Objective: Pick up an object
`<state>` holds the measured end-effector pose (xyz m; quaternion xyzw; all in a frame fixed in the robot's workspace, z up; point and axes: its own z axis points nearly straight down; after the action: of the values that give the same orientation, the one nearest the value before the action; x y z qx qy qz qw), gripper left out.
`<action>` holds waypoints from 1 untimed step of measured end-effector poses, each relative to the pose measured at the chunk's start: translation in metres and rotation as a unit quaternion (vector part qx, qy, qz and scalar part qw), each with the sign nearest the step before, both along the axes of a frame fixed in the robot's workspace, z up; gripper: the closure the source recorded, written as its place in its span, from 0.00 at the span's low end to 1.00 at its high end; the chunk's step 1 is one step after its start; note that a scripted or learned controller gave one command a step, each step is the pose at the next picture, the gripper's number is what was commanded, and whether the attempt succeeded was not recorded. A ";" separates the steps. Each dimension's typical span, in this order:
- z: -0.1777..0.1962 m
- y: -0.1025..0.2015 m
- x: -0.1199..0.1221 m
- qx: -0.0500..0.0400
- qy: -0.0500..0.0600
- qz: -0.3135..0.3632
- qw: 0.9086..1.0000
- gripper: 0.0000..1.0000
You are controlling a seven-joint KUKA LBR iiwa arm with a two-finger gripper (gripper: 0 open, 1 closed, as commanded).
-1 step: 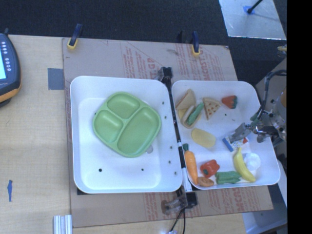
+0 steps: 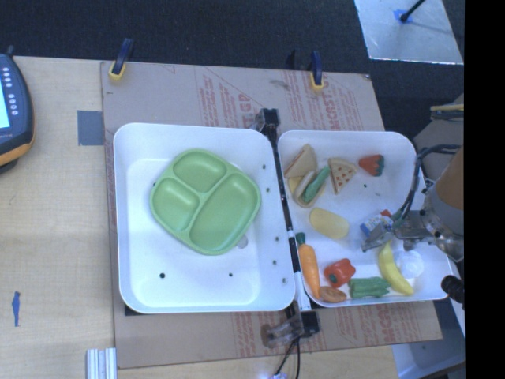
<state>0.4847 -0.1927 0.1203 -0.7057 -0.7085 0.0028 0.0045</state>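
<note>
The right bin holds several toy foods. At the back lie a bread slice, a green pod, a pizza wedge and a red strawberry. A pale yellow piece sits mid-bin. Along the front lie a carrot, a red pepper, a green cucumber and a banana. My gripper hangs low at the bin's right side, just above the banana's top end, with a small blue and red bit beside it. Nothing is visibly held.
The left bin carries a green divided plate. A white lump lies right of the banana. Black clips join the bins at their shared wall. A tablet-like device rests at the far left.
</note>
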 end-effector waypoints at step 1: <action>-0.030 0.005 0.031 -0.001 -0.004 0.002 1.000 0.00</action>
<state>0.5161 -0.1878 0.0901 -0.7045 -0.7097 0.0009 0.0005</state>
